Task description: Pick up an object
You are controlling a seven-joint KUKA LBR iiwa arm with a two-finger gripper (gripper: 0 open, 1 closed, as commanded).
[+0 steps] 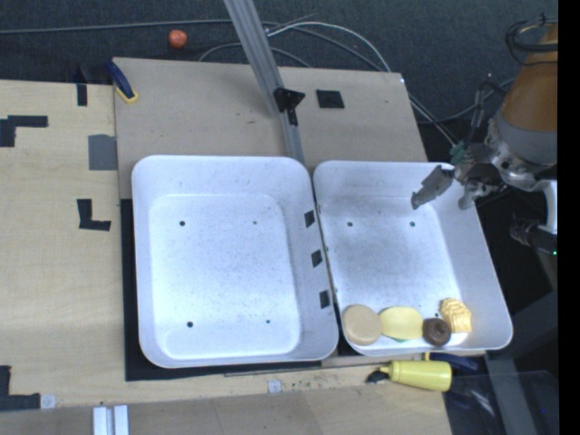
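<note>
The right bin (399, 243) is big and tips toward the front, so the toys likely slid there: tan disc (362, 323), yellow disc (400, 323), corn piece (455, 314), brown ring (437, 332). The gripper (450, 187) hangs open and empty by the far edge.

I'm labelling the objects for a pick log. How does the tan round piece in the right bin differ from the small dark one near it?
The tan disc is larger and pale beige; the dark ring is smaller and brown. The tan disc looks solid, while the dark ring seems to have a hole in its middle. The tan disc lies at the left end of the row, the dark ring further right. Both are round and lie along the right bin's near edge.
</note>
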